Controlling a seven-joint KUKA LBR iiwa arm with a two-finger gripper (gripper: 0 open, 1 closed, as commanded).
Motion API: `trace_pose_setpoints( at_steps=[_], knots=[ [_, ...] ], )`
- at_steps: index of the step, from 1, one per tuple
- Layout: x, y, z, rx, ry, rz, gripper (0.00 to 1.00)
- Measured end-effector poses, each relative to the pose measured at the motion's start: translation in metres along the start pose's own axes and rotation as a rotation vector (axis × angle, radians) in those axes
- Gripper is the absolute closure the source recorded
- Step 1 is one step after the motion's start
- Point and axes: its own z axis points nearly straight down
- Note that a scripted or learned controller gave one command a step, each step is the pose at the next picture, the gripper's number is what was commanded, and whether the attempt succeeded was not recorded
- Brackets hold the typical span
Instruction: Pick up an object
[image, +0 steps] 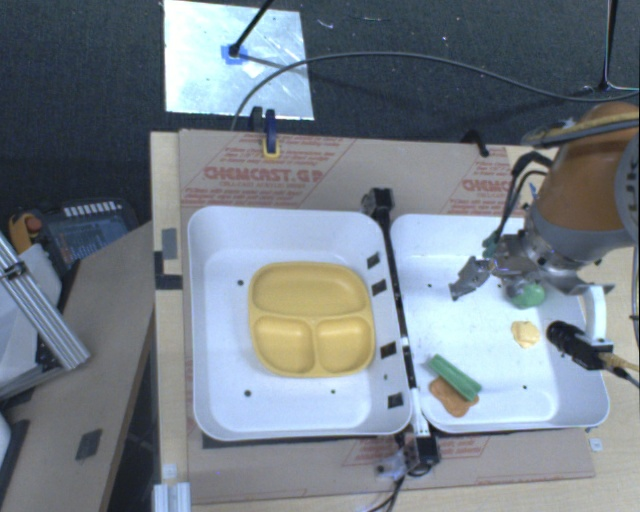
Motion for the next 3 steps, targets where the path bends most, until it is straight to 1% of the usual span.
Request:
trace_pose_setpoints(
  at_steps=[1, 2, 3],
  knots=[
    [0.0, 0.003, -0.007, -0.014, -0.001, -0.002, 0.0],
    [0.008, 0.01, 0.046, -0.012, -0.001, -0.002, 0.0],
    [0.0, 0.006, 0.099, -0.012, -0.001, 0.0, 0.0]
  ],
)
